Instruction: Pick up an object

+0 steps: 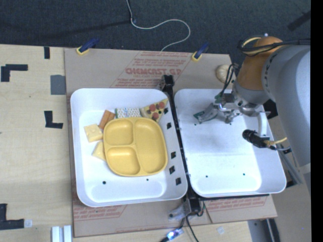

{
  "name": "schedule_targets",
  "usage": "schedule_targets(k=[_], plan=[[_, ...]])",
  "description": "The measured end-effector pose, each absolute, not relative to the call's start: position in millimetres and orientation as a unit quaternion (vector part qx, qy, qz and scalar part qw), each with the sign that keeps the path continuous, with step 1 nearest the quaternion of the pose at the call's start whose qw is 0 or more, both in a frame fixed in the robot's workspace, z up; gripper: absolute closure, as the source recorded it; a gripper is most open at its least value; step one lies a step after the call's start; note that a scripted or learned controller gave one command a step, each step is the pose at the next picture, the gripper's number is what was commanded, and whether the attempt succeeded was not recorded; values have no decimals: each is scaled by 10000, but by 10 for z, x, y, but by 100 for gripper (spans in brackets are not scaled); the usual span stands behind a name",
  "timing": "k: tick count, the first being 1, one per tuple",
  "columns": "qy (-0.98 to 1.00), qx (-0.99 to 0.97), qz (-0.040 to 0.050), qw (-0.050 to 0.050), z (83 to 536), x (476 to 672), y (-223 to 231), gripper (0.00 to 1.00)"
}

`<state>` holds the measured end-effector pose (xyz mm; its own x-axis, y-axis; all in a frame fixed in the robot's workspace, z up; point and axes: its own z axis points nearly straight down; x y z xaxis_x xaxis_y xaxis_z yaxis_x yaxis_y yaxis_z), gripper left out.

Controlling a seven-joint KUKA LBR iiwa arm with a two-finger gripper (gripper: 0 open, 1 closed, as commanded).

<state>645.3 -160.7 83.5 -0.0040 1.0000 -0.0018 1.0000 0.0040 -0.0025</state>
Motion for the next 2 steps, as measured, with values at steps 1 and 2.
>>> schedule_targets(k=[1,2], plan=[[-7090,-7052,9,-5,952,6462,-1602,100],[-7074,-7068,-14,-18,1566,6409,-1594,100]])
